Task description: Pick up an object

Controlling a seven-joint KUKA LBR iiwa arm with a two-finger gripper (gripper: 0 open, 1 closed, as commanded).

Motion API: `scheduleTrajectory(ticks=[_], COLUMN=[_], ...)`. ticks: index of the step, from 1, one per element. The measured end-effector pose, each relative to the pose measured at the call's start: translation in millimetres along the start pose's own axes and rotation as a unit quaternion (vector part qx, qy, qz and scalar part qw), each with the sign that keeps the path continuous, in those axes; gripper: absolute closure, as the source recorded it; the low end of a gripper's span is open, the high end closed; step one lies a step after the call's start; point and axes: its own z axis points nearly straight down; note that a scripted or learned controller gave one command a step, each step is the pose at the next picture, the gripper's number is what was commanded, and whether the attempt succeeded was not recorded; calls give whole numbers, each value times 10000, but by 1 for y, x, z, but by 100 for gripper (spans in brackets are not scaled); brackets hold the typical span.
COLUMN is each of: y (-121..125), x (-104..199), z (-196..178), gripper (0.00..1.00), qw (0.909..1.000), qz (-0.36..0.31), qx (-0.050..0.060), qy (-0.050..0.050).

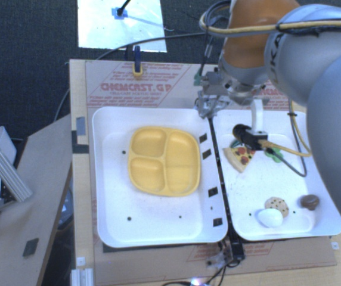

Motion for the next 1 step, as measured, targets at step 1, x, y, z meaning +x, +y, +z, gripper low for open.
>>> scheduleTrajectory(ticks=[1], y=[5], x=[44], z=[22], gripper=[100], qw=[10000], qz=[8], qx=[6], qy=[-3])
